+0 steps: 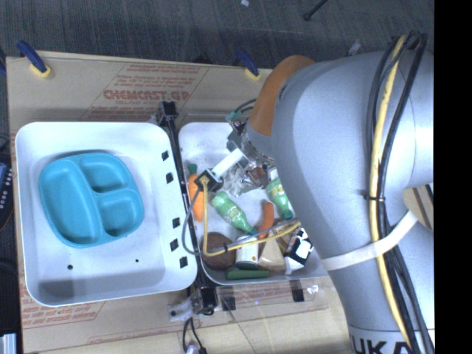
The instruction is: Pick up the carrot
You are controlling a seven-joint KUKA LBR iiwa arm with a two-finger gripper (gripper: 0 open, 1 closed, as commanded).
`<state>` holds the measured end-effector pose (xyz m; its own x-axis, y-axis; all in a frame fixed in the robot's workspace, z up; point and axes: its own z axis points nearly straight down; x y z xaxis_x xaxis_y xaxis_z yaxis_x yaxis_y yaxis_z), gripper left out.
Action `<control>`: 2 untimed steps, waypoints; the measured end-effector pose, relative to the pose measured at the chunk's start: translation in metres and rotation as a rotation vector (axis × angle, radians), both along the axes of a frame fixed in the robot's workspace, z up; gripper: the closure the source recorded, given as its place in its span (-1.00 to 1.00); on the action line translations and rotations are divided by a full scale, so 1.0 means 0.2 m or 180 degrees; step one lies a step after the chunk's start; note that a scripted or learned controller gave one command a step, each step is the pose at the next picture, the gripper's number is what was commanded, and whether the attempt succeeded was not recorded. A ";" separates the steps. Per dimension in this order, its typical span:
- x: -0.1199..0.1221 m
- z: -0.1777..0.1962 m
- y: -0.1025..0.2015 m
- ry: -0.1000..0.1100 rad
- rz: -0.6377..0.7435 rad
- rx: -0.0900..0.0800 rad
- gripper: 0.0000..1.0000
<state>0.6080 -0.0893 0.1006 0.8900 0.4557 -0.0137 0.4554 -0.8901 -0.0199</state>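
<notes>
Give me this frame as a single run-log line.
arm: over right bin | hand: low among clutter | carrot: at bin's left wall, not held | blue tray: left bin

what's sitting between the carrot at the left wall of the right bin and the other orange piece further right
In the camera view, a green bottle lies slantwise between the carrot and the orange piece.

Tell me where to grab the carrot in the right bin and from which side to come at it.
Grip the carrot across its narrow width near the middle, coming straight down from above. It lies flat, lengthwise along the bin's left wall, so the jaws should probably close along the wall's direction rather than toward it. The green bottle lies close on its other side, leaving little room there. The gripper is partly hidden by the arm.
</notes>
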 end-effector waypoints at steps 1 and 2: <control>0.00 0.00 0.00 0.0003 0.0003 0.0002 -1.00; 0.00 0.05 0.01 0.0023 0.0029 0.0017 1.00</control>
